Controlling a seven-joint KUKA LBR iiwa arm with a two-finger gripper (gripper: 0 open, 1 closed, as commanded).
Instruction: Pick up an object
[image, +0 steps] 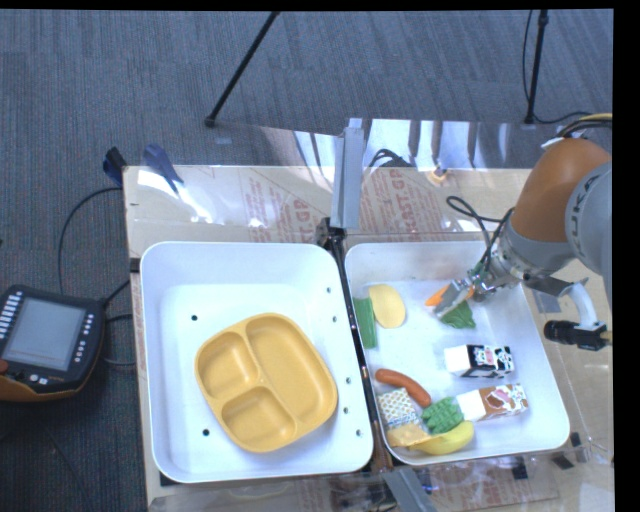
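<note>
Food toys lie scattered in the right bin (540, 400) on the desk (260, 205), while the left bin (170, 290) carries a yellow divided plate (265, 380) with three compartments. The arm (560, 205) reaches in from the right, and its tool (462, 296) sits low near the far side of the right bin, right over a green leafy toy (460, 317) and just beside a small orange piece (437, 296). The tool seems to touch the green leafy toy, but whether its jaws are wide, narrow or gripping anything I cannot tell. Left of it lies a pale yellow round piece (388, 305) next to a green strip (364, 322) by the bin wall. Nearer the middle stands a small black-and-white carton (478, 359). Along the near side lie a sausage (402, 382), a checked pouch (398, 407), a second green leafy piece (441, 415), a banana (440, 439) and a brown-and-white box (492, 403). A handheld control screen (42, 340) rests on the floor at the left
</note>
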